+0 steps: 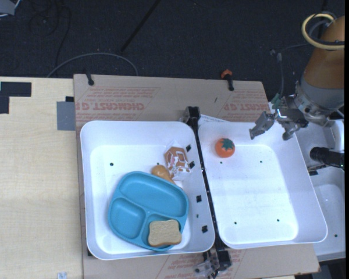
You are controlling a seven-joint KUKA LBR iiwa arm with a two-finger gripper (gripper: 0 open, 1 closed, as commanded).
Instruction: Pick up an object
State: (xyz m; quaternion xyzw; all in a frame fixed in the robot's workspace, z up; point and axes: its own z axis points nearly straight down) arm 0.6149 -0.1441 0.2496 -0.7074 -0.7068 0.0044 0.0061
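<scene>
One tomato [224,147] noted in right bin [291,225], far-left corner, resting alone on the floor. Judged light, round, smooth toy; likely to roll or slip, so best pinched across the widest part, below the green top. Pincer [274,125] spread, holding nothing, hovering at the bin's far rim, right of the tomato, near but apart.

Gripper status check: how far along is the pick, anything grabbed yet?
Nothing looks done yet. The gripper hangs open over the right bin's upper right rim, with nothing between its fingers. The tomato lies in that bin, apart from the gripper. The blue tray, the bread on it and the small packet sit in the left bin. The whole pick is left: descend, close, lift.
</scene>
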